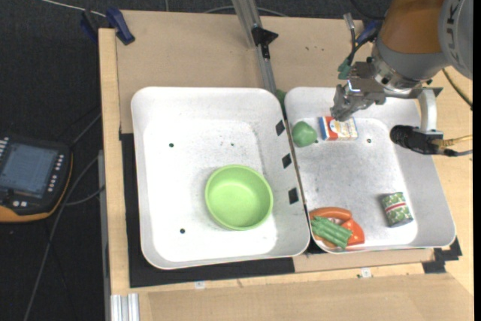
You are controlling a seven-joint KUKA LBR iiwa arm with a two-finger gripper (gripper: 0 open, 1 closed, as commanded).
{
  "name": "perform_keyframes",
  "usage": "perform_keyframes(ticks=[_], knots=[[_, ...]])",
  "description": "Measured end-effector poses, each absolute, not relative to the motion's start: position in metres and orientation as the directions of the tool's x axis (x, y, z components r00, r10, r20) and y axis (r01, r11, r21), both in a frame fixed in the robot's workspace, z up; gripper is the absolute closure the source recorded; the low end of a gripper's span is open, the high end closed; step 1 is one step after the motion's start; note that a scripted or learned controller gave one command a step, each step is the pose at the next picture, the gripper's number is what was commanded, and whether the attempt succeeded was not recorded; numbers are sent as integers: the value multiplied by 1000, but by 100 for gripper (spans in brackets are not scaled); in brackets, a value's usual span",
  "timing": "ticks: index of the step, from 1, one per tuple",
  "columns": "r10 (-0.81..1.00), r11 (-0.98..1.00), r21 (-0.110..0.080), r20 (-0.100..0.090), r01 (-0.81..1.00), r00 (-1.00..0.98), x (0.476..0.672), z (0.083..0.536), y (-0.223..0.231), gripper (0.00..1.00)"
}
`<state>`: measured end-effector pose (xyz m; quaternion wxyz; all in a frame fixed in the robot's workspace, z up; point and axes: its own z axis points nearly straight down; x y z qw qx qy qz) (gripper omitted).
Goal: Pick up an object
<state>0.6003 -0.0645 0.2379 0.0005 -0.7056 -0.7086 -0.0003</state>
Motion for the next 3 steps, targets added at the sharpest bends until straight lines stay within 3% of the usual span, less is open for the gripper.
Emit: perform_keyframes(ticks=[1, 2, 3], knots=[[1000, 3, 1, 1, 1000, -3, 595, 244, -14, 100], [1000, 3, 0, 1, 1000, -3, 570, 241, 37, 100], [1000, 5, -1, 1, 1000, -5, 558, 228, 89, 100]])
